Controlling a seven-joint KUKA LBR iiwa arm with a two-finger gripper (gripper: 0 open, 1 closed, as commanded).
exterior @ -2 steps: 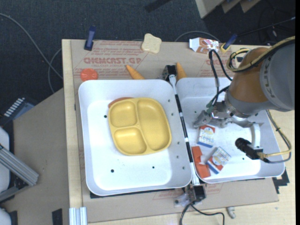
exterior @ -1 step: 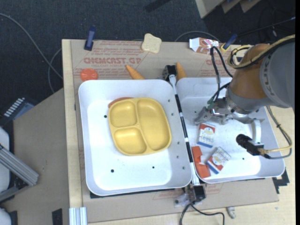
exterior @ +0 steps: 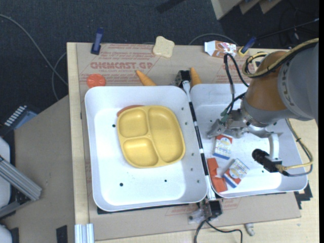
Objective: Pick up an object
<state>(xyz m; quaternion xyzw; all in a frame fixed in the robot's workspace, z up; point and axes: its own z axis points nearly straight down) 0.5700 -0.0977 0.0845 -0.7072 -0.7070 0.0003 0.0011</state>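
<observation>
**A:** Take the yellow divided plate (exterior: 150, 135) in the left bin (exterior: 101, 186) as your landmark. Everything worth picking lies to its right, in the right bin (exterior: 293, 184). The gripper (exterior: 223, 129) hangs there too, just above a small white and red packet (exterior: 223, 147).

**B:** Is it holding anything?

**A:** You can't tell; the wrist hides how it is set, and nothing shows between the tips. Treat the packet as not yet picked.

**B:** So how do I do this well?

**A:** Centre over the packet before you descend, and line the tips across its short side. A red piece (exterior: 215, 175) and a second wrapper (exterior: 236, 170) lie further from the plate's top edge, near the packet, so come straight down and don't drag. The packet looks flat and thin; I'd expect it to slip, so lift slowly.
</observation>
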